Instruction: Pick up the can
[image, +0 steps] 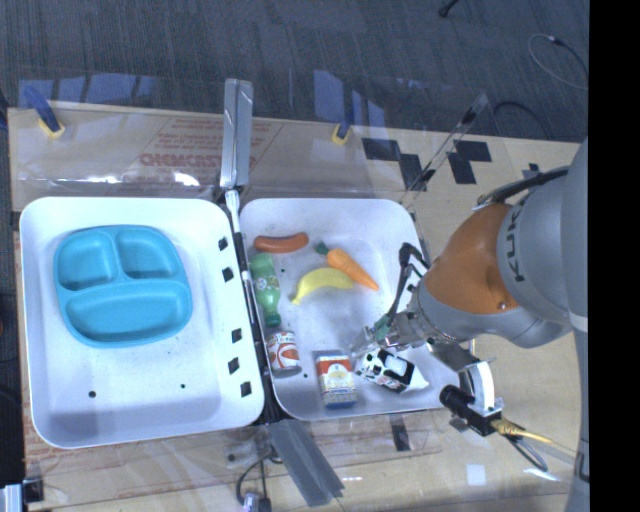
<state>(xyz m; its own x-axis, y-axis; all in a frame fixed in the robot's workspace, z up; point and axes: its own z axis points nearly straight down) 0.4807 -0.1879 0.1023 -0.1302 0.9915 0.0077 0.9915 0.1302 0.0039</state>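
my gripper (385, 345) hangs low over the near right part of the right bin (330, 212), and i cannot tell how it is set; the wrist hides it. just under and beside it lies a black-and-white carton (388, 371). the can (284, 352), red and white, stands well off to my left against the bin's left wall, with a red-and-yellow box (337, 377) between us. beyond the can lie a green bottle (265, 285), a banana (322, 282), a carrot (349, 265) and a sausage (281, 242).

i judge this the approach step, not the grasp: nothing of the can is near me. the next move calls for lifting clear, crossing left past the box, and coming down over the can beside the wall.

lettering on the can and box is too small to read. my grey arm (540, 260) bears part of "kuka".
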